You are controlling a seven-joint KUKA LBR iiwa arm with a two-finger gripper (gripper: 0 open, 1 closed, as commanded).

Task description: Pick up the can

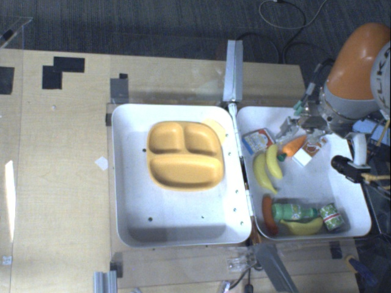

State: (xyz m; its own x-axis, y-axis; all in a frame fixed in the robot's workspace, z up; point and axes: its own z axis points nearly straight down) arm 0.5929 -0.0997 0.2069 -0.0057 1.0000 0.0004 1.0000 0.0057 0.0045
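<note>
Near right bin's (pixel 360 227) front corner, can (pixel 332 217) half-hidden by banana (pixel 301 226) — gripper (pixel 303 127) above, grip unreadable.

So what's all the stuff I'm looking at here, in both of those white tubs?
Divided tray: one, yellow, left bin.
Bananas: two, yellow, right bin, middle left.
Third banana: one, yellow, near edge.
Bottle: one, green, lying above that banana.
Can: one, green, right bin's near right corner.
Sausage-like item: one, red, near left.
Carton: one, blue-white, far left.
Carrot: one, orange, under the gripper.
Gripper: one, grey, over right bin's far side.
</note>
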